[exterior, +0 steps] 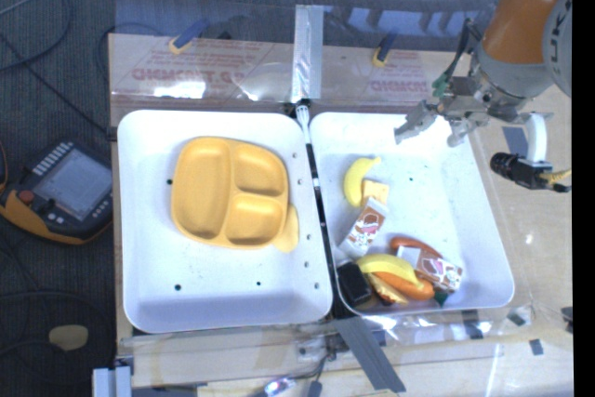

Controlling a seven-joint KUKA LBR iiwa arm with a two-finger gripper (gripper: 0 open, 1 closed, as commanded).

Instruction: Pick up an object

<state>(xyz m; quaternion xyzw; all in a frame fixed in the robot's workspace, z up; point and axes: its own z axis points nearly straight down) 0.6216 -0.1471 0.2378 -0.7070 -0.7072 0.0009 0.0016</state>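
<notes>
I see the gripper [435,124] over the right bin's [483,228] far edge, fingers spread wide, nothing between them. The banana [359,178] lies in that bin below-left of the gripper, well apart, touching nothing of it

Right bin's [483,200] far half lies bare; toys [400,270] crowd its near-left corner.
</notes>
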